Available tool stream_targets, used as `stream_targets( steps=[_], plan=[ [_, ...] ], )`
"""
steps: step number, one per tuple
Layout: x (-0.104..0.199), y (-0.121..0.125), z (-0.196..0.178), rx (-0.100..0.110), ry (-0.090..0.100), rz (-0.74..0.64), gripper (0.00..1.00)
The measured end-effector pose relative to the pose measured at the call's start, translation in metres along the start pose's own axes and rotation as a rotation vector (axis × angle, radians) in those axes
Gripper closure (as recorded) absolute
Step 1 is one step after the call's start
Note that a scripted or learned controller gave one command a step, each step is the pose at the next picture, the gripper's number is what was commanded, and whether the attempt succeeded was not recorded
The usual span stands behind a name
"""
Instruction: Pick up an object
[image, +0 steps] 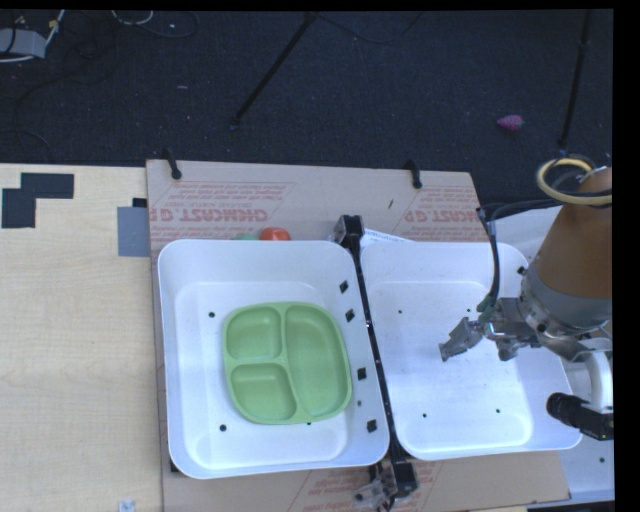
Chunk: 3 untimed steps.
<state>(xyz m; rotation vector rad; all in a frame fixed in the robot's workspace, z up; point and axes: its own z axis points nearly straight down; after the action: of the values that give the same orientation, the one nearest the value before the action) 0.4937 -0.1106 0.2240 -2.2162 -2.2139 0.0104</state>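
- Arm (572, 262) in from the right, orange band above the wrist, hanging over the right bin (430, 430).
- Gripper (462, 343) low over the right bin's floor, right of its middle, pointing left.
- Fingers too small and dark to read; whether spread or clenched, cannot tell. Nothing seen between them.
- Green tray (287, 362), three compartments, flat in the left bin (190, 300), a little right of centre, well apart from the gripper.
- Small orange object (274, 235) just behind the left bin's far rim, on the cardboard (300, 205), with a sliver of green beside it.
- Black clips along the seam between the two bins.
- Pink scrap (510, 122) on the dark floor beyond the bench.
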Motion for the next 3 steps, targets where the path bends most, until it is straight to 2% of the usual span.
stream_targets(
  steps=[1, 2, 3],
  plan=[
    [0.0, 0.002, -0.004, -0.009, -0.002, -0.001, 0.0],
    [0.006, -0.004, 0.057, -0.001, 0.001, -0.001, 0.0],
    [0.007, -0.004, 0.101, -0.002, 0.001, 0.0, 0.0]
  ],
)
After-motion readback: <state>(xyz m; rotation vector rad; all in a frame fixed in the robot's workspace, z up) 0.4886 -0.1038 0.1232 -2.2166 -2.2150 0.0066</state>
